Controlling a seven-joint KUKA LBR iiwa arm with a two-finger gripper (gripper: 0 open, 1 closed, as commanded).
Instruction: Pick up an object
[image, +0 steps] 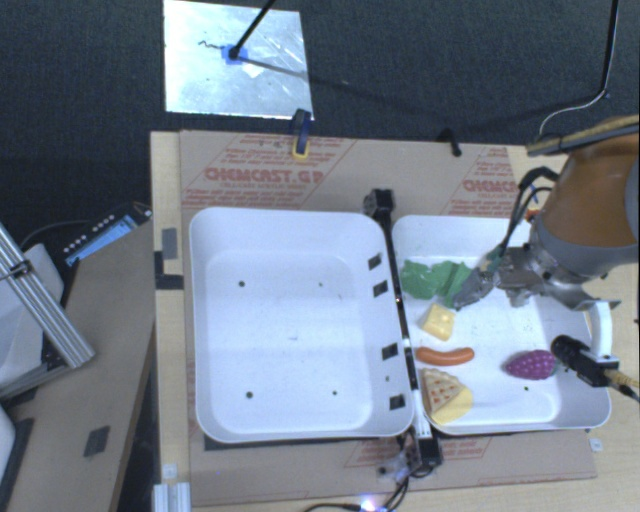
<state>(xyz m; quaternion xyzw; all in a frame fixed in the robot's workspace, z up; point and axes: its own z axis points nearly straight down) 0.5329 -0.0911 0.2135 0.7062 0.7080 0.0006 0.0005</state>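
- Pizza slice (446, 394): yellow-and-tan toy wedge at the near edge of the right bin (575, 415), well below and a little left of the gripper (470, 292); its broad end faces the bin's near rim.
- Sausage (444, 355): orange-red, just beyond the pizza slice; long axis runs left-right across the bin, below the gripper.
- Grapes (530, 364): purple cluster, below and to the right of the gripper, near the arm's dark fitting.
- Cheese wedge (437, 320): pale yellow, just below and left of the gripper tips; judged the nearest candidate.
- Green leafy piece (433, 278): directly left of the gripper tips, touching or nearly so; long axis roughly left-right.
- Gripper: slanted down-left toward the green piece; nothing seen clamped; cannot tell whether it is apart or together.
- Left bin (290, 225): far left of the gripper.
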